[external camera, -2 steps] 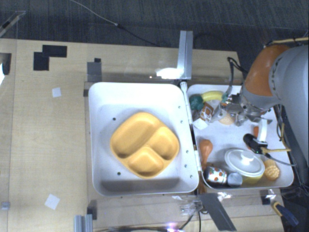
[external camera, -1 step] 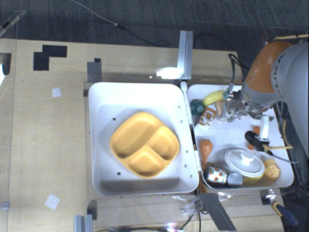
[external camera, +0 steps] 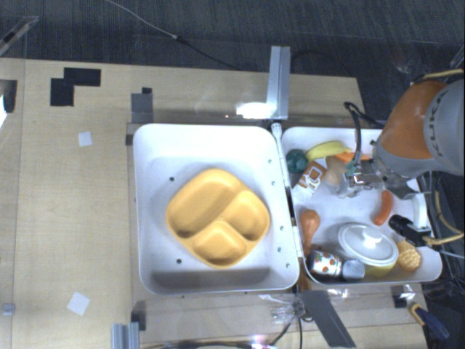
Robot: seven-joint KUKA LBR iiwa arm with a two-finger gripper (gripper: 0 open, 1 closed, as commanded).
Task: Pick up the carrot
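Carrot lies in right bin, against its left wall, below the box. Tool sits near bin centre, up-right of carrot; can't tell its state. Best approach: shift left and down, straddle carrot's thick middle, avoid white lidded pot.

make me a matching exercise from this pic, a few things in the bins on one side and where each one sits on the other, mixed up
Things
1. yellow three-compartment plastic plate
2. yellow banana
3. orange carrot
4. white lidded pot

Places
A. far edge of the right bin
B. near part of the right bin, beside a small brown pastry
C. middle of the left bin
D. right bin, close to the divider between the bins

Pairs: 1-C, 2-A, 3-D, 4-B
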